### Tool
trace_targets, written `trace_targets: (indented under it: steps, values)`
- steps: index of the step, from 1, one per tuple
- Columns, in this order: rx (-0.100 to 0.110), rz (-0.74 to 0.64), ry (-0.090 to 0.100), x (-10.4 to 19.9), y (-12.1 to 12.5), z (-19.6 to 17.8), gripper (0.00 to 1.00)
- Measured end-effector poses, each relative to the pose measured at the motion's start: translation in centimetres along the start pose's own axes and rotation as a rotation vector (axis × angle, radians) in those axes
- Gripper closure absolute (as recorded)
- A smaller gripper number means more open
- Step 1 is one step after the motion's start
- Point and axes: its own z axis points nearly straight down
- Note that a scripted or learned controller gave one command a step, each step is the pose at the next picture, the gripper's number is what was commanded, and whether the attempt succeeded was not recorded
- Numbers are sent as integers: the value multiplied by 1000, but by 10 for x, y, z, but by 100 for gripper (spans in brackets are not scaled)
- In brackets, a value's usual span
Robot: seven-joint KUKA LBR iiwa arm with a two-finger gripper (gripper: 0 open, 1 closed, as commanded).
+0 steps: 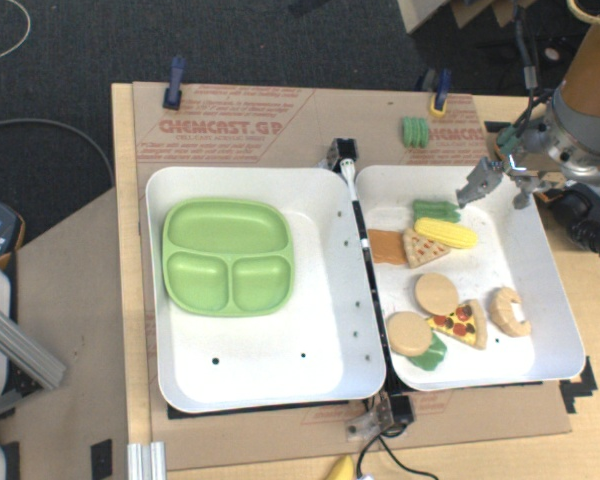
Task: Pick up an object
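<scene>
From the camera view, the gripper (477, 185) hovers over the right bin (555, 298), its grey fingers just above the green piece (435, 209) and the corn cob (446, 233). Whether it is released or clenched, I cannot tell. Nothing sits between the fingers, so the pick is not yet done; closing and lifting remain, I'd judge. That bin also holds pizza slices (460, 322), round cookies (436, 293) and a pastry (509, 311). The left bin (325, 368) carries a green divided plate (227, 257).
</scene>
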Motion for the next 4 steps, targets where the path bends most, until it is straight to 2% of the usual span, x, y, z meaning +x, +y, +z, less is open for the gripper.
trace_targets:
  steps: [1,2,3,4]
  values:
    - [-7,-4,0,42,-49,-71,0]
    - [-7,-9,2,110,-83,-119,0]
    - [-8,-10,3,183,-103,-171,0]
    - [-6,-1,0,178,-101,-179,100]
